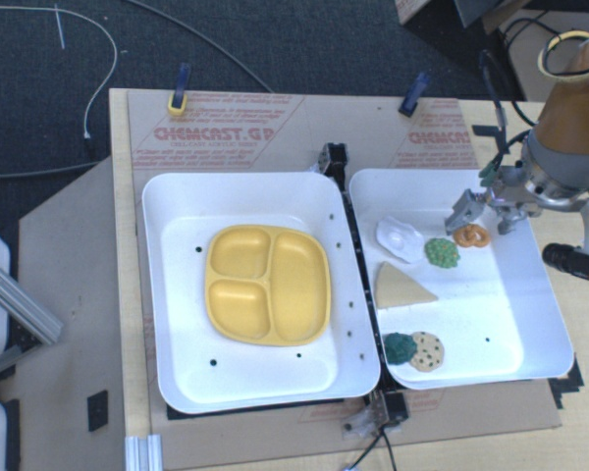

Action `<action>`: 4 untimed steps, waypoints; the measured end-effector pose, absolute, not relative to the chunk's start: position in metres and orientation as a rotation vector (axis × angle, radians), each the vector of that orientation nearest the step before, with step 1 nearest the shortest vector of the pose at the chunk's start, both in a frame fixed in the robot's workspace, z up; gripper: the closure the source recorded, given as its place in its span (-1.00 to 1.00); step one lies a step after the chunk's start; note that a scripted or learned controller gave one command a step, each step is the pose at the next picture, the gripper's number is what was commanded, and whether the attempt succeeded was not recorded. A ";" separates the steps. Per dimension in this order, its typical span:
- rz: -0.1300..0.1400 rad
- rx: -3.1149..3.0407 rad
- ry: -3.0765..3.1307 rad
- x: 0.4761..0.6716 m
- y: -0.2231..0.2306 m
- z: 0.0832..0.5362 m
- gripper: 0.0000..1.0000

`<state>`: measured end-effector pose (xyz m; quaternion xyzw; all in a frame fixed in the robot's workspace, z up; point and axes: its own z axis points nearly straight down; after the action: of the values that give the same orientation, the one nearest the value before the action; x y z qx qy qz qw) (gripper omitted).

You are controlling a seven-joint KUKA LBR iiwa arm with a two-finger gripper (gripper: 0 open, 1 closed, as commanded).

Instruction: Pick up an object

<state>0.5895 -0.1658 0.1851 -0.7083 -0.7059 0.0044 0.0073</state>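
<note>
Bright, even overhead light, mild glare washing out the white bins [172, 204], soft short shadows under the yellow plate [269, 285], slightly soft focus overall, dark carpet [275, 27] grainy

The brown board [275, 130] under the two bins has red words printed on it. At about 11 o'clock, just above the left bin [167, 263], the words look like "CHEMCAST GP". The same red words show again at about 1 o'clock, above the right bin [540, 302]. More small red print there is too blurry to read.
</note>
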 end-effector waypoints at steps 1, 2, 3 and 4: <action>0.001 -2.220 -2.220 0.593 -0.165 0.194 -1.00; 0.003 -2.218 -2.218 0.592 -0.169 0.152 -1.00; 0.005 -2.216 -2.216 0.588 -0.171 0.090 -1.00; 0.002 -2.218 -2.218 0.588 -0.170 0.085 -1.00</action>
<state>0.5884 -0.1700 0.0848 -0.7071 -0.7071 0.0007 0.0023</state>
